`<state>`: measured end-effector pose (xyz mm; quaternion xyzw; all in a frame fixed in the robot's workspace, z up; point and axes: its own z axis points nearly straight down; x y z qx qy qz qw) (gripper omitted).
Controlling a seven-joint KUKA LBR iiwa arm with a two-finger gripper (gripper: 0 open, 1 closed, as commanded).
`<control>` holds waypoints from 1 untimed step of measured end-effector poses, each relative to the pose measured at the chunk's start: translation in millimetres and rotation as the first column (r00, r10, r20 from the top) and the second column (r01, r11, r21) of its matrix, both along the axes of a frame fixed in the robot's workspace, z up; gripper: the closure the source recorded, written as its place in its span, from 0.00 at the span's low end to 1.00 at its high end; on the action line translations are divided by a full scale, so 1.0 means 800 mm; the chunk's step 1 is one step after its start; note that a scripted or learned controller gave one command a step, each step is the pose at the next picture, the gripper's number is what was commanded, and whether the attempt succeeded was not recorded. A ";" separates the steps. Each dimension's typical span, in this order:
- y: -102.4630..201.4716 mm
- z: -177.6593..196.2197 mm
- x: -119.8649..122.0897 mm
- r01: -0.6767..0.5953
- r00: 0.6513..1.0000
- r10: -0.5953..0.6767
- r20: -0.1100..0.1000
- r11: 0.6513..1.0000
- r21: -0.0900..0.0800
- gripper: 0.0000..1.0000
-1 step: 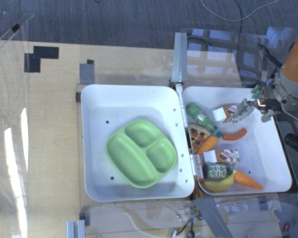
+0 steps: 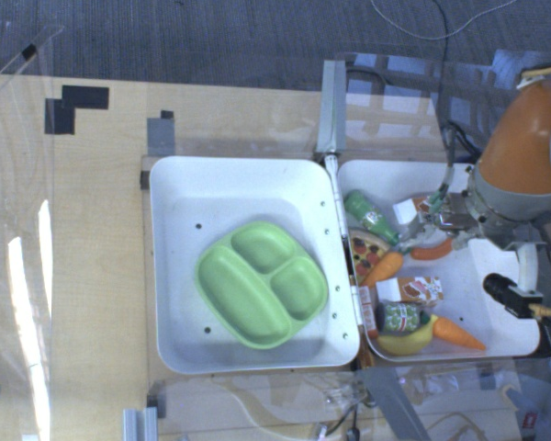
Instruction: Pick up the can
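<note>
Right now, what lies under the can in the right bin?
The can rests against a yellow banana, with an orange carrot beside it. Whatever sits directly beneath the can is covered.

Left white bin [image 2: 174,338] holds a green three-compartment plate [image 2: 262,285], sitting diagonal. Right white bin [image 2: 505,338] is cluttered: green bottle [image 2: 370,216] near the divider, pizza slice [image 2: 365,246], small carrot [image 2: 382,267], a second carrot [image 2: 457,333] by the front wall, banana [image 2: 406,341], a red-and-white packet [image 2: 423,289]. Black cable [image 2: 441,21] loops on the grey floor behind.
</note>
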<state>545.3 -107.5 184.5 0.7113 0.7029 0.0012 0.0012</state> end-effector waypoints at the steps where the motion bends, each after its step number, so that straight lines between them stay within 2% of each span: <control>1: -0.005 -0.116 -0.064 0.207 0.978 -0.207 0.022 0.978 0.000 0.00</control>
